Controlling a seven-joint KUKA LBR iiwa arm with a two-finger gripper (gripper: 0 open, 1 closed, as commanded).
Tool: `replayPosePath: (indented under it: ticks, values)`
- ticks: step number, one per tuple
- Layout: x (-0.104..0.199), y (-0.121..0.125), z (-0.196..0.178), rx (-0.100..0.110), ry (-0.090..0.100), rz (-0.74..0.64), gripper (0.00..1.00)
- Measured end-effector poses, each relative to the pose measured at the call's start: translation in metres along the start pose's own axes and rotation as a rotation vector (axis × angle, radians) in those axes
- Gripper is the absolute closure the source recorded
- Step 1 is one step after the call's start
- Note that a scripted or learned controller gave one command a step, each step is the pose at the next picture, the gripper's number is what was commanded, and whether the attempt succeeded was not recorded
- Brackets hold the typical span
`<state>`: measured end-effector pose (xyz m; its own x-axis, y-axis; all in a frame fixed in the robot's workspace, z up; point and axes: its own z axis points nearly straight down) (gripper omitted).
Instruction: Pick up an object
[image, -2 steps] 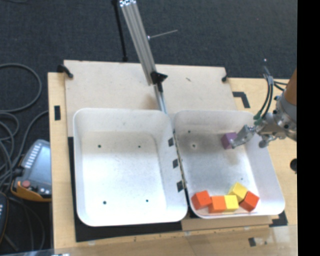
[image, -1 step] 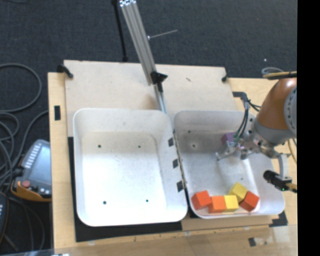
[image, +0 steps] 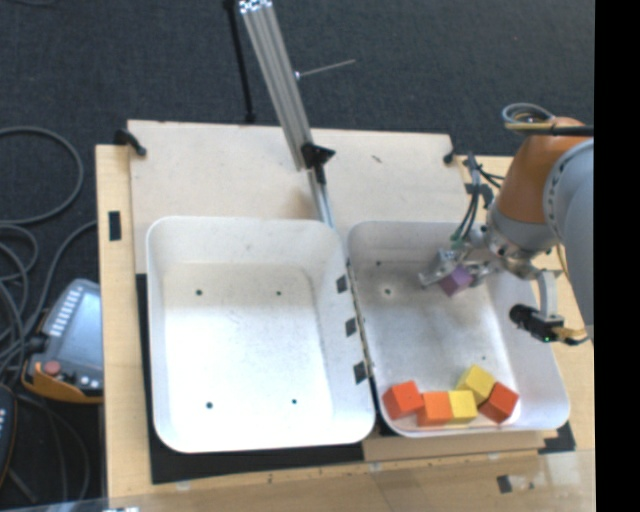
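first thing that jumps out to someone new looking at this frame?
The grey arm with the orange band reaching in from the right, its tool at a small purple block near the far end of the right shallow white bin. Next, the cluster of orange and yellow blocks huddled along that bin's near wall.

Grey arm (image: 568, 205), orange band, thin cables.

The right bin (image: 520, 345) has open floor through its middle. Blocks (image: 452, 398) crowd its near wall, closing that edge to a low approach. The gripper (image: 458, 272), with what looks like a purple piece (image: 456, 281) at it, occupies the far part. A slanted metal pole (image: 285, 95) rises over the tabletop (image: 220, 170) behind the bins.
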<state>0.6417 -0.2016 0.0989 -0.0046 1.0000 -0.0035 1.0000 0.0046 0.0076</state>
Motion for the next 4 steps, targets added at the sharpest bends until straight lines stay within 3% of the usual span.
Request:
replayPosePath:
  ticks: [1,2,3,4]
  values:
    - [-0.002,-0.001,-0.012,0.0,-0.003,-0.002,1.0]
    - [0.058,0.017,-0.031,0.004,0.003,-0.003,1.0]
    - [0.12,0.019,-0.019,0.009,0.006,-0.003,1.0]
    - [0.219,-0.004,-0.103,0.001,0.006,-0.003,1.0]
